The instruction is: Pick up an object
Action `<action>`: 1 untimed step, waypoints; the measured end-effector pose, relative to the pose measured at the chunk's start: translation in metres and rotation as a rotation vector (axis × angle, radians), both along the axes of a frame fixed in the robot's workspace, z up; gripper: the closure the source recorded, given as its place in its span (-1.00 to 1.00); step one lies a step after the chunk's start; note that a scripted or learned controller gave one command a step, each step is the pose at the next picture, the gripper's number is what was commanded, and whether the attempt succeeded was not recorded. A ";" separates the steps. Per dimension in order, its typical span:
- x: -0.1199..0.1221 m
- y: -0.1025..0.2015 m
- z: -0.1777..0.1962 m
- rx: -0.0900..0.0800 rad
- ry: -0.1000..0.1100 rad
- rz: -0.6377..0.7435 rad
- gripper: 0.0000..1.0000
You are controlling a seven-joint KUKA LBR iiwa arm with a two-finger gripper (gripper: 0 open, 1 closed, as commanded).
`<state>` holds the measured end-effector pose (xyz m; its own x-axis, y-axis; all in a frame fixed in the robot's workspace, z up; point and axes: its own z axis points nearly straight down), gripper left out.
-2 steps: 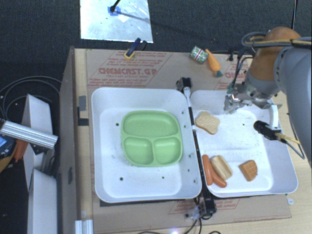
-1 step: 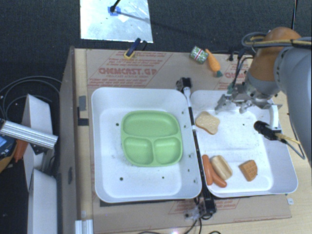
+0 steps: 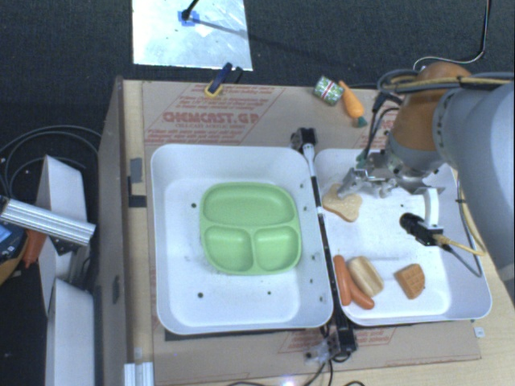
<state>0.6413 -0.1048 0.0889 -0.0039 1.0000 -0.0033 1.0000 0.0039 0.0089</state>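
My gripper (image 3: 359, 185) hangs low over the back left part of the right bin (image 3: 463, 296), with the grey arm reaching in from the right. Just in front of it and to its left lies a pale slice of toy bread (image 3: 341, 207), close to the gripper's tip; I cannot see contact. A toy hot dog (image 3: 358, 280) in a bun lies near the bin's front left. To its right sits a small orange waffle-like piece (image 3: 409, 281).
The left bin (image 3: 173, 215) holds a green divided plate (image 3: 250, 227). Behind the bins, on the cardboard, lie a small green can (image 3: 327, 89), a toy carrot (image 3: 352, 103) and a yellow-blue clip (image 3: 221, 80).
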 end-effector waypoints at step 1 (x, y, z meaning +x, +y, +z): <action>0.004 0.005 0.022 0.002 0.005 0.001 -1.00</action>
